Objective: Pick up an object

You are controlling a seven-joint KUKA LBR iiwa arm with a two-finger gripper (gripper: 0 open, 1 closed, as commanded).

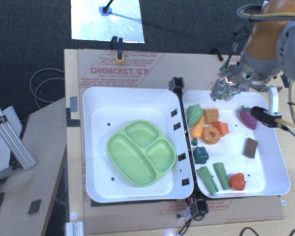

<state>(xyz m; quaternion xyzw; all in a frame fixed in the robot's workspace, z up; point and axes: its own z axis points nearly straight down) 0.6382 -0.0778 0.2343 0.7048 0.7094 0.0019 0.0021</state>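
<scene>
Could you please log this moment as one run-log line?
arm: above right bin's far edge | gripper: holds nothing seen | toys: in right bin | green plate: in left bin

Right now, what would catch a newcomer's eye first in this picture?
The green plate with three compartments, lying alone in the left bin. Next, the cluster of toy food in the right bin, orange carrot and donut among it. Then the gripper, above that bin's far edge.

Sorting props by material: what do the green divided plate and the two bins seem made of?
Green divided plate: likely moulded plastic, with a smooth, even colour and soft sheen. Left bin and right bin: probably thin formed white plastic, with glossy, rounded rims.
</scene>
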